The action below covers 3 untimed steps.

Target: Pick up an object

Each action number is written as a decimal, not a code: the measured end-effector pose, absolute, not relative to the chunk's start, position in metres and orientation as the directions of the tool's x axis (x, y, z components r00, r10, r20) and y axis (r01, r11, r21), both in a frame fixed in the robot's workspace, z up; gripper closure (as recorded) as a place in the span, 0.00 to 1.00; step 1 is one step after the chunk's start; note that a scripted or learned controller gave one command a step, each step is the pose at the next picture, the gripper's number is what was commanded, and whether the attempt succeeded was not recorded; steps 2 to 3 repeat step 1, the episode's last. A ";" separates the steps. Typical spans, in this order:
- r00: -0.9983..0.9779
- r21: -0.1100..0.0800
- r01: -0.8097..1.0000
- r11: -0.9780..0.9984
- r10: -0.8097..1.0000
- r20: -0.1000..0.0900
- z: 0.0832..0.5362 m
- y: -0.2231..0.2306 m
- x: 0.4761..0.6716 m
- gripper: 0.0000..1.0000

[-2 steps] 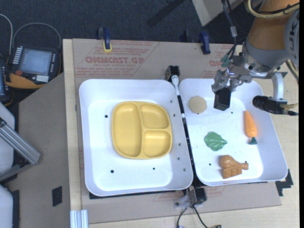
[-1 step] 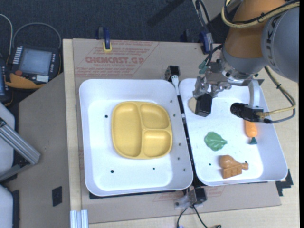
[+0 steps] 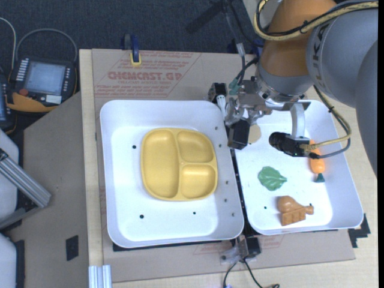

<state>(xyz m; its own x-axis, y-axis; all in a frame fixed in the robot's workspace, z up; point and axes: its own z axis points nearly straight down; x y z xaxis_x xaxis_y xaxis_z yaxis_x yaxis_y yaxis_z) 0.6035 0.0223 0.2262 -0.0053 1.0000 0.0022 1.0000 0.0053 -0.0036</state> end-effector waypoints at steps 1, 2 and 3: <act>-0.006 -0.005 1.000 0.006 1.000 0.002 0.215 0.075 0.591 1.00; -0.006 -0.005 1.000 0.006 1.000 0.002 0.215 0.075 0.591 1.00; -0.006 -0.005 1.000 0.006 1.000 0.002 0.215 0.075 0.591 1.00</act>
